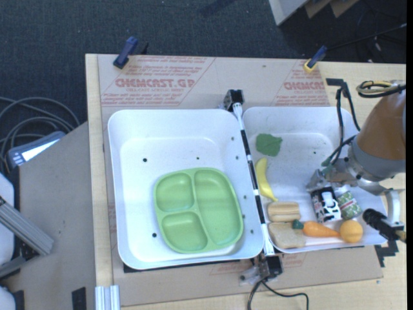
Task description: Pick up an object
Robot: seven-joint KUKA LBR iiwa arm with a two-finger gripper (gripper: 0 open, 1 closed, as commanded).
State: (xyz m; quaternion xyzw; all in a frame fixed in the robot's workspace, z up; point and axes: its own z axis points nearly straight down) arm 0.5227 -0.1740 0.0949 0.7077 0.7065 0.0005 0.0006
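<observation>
My gripper [324,185] hung low in the right bin [290,118], near its right side; whether it was apart or together I could not tell, since my own wrist covered it. Just below it lay a black-and-white carton [327,206] with a small green-labelled pack [349,205] touching it, neither one visibly held. Further down sat a carrot [319,230] and an orange fruit [352,231]. To the gripper's left lay a bread roll [284,210], a toast slice [287,236], a banana [262,178] against the dividing wall and, above that, a green leafy piece [269,144]. Well off to the left, the other bin [129,134] held a green divided tray [197,208]. Both bins rested on a pale worktop [161,82] printed with red lettering (clamps at its far edge). Dark carpet [97,11] lay beyond, and loose cables [32,118] at the left.
</observation>
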